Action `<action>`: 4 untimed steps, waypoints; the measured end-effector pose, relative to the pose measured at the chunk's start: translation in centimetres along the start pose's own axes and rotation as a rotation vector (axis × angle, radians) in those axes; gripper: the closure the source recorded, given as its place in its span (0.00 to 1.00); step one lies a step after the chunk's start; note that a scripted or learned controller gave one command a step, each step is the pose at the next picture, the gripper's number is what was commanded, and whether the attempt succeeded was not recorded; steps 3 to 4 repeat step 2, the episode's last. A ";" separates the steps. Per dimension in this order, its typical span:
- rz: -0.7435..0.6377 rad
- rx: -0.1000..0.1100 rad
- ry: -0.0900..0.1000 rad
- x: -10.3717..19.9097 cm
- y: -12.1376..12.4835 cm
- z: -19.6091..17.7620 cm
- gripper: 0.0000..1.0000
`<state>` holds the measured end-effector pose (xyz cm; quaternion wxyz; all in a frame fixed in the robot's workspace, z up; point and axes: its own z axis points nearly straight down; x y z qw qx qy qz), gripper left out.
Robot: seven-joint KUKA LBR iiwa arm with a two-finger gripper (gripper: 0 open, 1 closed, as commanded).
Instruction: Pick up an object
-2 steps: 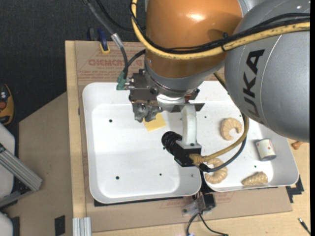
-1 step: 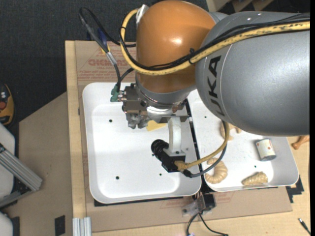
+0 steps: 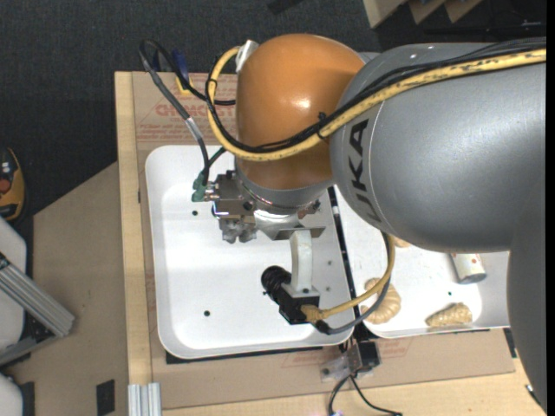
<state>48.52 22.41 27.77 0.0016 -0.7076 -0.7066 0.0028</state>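
The grey arm with its orange band covers much of the camera view and points down over the left white bin (image 3: pixel 173 258). My gripper (image 3: pixel 234 229) hangs below the orange band, above the upper middle of that bin's floor. No object shows under or beside it. In the right bin (image 3: pixel 416 271), a tan ridged piece (image 3: pixel 389 306) lies near the front left. A second tan piece (image 3: pixel 449 316) lies to its right. A small pale cylinder (image 3: pixel 469 269) lies further back, partly under the arm.
The wall between the two bins (image 3: pixel 342 250) runs just right of the gripper. The bins rest on a cardboard-coloured bench (image 3: pixel 134 232). Loose cables (image 3: pixel 173 81) trail over the bench's back left. The arm hides most of the right bin.
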 end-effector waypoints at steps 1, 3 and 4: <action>0.000 -0.005 0.002 0.1 0.1 -1.2 1.00; 0.001 0.001 0.000 -1.1 -0.7 1.8 1.00; 0.001 0.001 0.000 -1.1 -0.7 1.8 1.00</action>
